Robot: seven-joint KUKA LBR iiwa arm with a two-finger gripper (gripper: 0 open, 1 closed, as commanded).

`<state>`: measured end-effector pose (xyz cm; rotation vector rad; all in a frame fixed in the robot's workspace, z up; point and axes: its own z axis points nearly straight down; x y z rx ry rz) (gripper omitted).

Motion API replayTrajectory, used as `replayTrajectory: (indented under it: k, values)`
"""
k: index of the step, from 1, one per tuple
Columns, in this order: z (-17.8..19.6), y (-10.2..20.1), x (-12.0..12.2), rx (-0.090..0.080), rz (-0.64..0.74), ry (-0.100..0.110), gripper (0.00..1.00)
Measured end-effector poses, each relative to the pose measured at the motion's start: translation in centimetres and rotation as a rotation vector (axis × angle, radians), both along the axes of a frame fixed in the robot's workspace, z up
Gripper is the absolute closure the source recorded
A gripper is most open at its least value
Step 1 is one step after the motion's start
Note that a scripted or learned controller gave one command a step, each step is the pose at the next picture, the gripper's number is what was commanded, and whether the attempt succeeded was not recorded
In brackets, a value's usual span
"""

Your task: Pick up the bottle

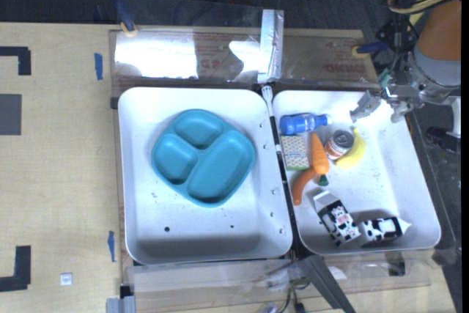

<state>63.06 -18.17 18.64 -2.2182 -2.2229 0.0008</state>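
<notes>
The counter (51, 157) is carrying two white bins side by side. The left bin (139, 223) is holding a blue divided plate (203, 156). The right bin (410, 187) is holding the bottle (302, 123) — lying on its side at the far left corner, just beside a carrot (314, 163), a can (340, 142) and a banana (355, 150). The end effector (381, 105) is hovering over the bin's far right corner, fingers spread and gripping nothing — apart from the bottle.
</notes>
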Motion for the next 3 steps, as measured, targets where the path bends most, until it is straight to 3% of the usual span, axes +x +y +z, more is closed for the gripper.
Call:
replayTrajectory:
  k: [1,2,3]
  values:
    - [-5.1,1.1,-5.4,0.001,0.417,0.0,0.0]
    - [0.3,4.9,-12.0,0.001,0.514,-0.001,0.0]
    - [-3.0,5.6,-13.5,0.002,1.014,-0.002,0.0]
